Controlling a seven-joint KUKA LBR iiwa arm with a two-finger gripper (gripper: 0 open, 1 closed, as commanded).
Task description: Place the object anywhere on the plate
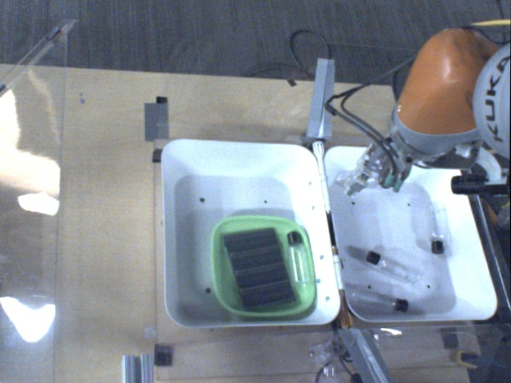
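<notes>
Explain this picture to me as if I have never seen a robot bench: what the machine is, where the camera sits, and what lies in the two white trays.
The camera is fixed above the bench, looking down at a slant. The big orange and grey shape at the right is a robot arm. Its gripper, a two-finger claw, hangs over the far corner of the right bin; the picture is too blurred there to tell how it stands or whether anything is in it. That bin has several clear tubes with dark caps lying loose on its floor. The left bin holds a green plate. On the plate lie a dark ribbed block and another clear tube beside it.
</notes>
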